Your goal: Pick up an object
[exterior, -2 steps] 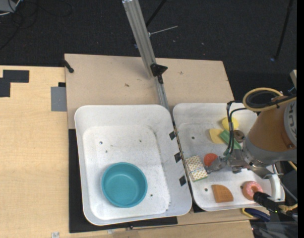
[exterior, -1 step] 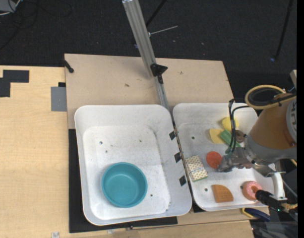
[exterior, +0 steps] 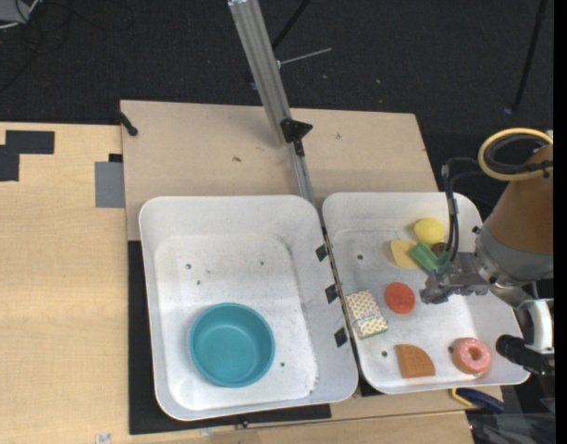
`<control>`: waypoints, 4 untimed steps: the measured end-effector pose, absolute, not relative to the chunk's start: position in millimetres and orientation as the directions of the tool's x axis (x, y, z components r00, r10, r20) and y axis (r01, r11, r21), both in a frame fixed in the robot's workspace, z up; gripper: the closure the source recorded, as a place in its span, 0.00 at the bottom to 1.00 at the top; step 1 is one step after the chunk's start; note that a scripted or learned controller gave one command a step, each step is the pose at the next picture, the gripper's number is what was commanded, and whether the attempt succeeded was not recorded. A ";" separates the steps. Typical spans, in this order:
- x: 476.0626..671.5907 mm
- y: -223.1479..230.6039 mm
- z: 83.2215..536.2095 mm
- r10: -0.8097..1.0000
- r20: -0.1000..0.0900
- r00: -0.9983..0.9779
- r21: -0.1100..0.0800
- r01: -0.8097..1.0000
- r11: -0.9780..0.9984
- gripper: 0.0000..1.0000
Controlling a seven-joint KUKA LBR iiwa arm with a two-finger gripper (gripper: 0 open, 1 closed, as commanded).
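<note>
Two shallow white bins are counted, a left bin (exterior: 163, 248) and a right bin (exterior: 375, 213). In the left one, one teal bowl (exterior: 231, 343) is seen. In the right one are counted one red disc (exterior: 400, 298), one pink doughnut (exterior: 471, 356), one brown wedge (exterior: 414, 362), one patterned block (exterior: 365, 314), one green piece (exterior: 424, 256) and two yellow pieces (exterior: 429, 229) (one round, one flat).

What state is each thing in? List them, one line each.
Teal bowl: upright, in the left bin.
Pink donut: flat, in the right bin.
Red disc: flat, right bin.
Checked block: lying by the divider.
Gripper: low in the right bin, near the green piece.
</note>
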State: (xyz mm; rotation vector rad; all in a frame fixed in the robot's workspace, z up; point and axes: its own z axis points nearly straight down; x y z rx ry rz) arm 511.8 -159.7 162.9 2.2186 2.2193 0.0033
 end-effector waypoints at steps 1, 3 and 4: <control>507.1 -151.4 213.9 1.000 -0.001 -0.001 0.004 1.000 0.001 1.00; 504.1 -113.0 262.4 1.000 0.001 -0.003 -0.001 1.000 0.003 1.00; 501.6 -58.1 245.1 1.000 0.001 -0.003 -0.002 1.000 0.003 1.00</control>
